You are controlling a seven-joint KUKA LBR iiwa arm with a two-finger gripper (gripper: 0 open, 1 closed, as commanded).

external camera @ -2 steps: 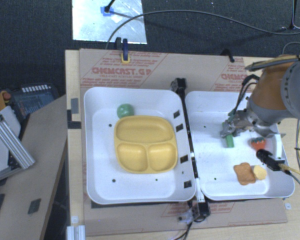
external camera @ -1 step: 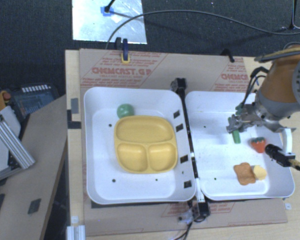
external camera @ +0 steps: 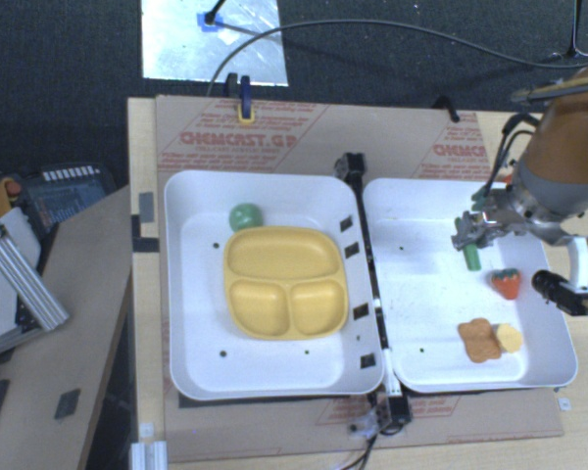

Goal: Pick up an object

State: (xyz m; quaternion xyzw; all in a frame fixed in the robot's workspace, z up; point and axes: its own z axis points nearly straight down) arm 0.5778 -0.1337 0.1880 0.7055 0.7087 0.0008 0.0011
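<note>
My gripper (external camera: pixel 469 239) hangs over the upper right part of the right bin (external camera: pixel 412 262). A small green stick-shaped object (external camera: pixel 471 257) pokes out from between its fingertips, and the gripper is shut on it. Just to the right, on the bin floor, lies a red and orange piece (external camera: pixel 508 283). Nearer the front of that bin, a brown cookie-like piece (external camera: pixel 478 340) sits touching a small yellow piece (external camera: pixel 510 338).
In the left bin (external camera: pixel 191 262) a yellow divided plate (external camera: pixel 282 280) lies in the middle, with a green ball (external camera: pixel 245 216) behind its far left corner. A black divider (external camera: pixel 363 253) runs between the bins.
</note>
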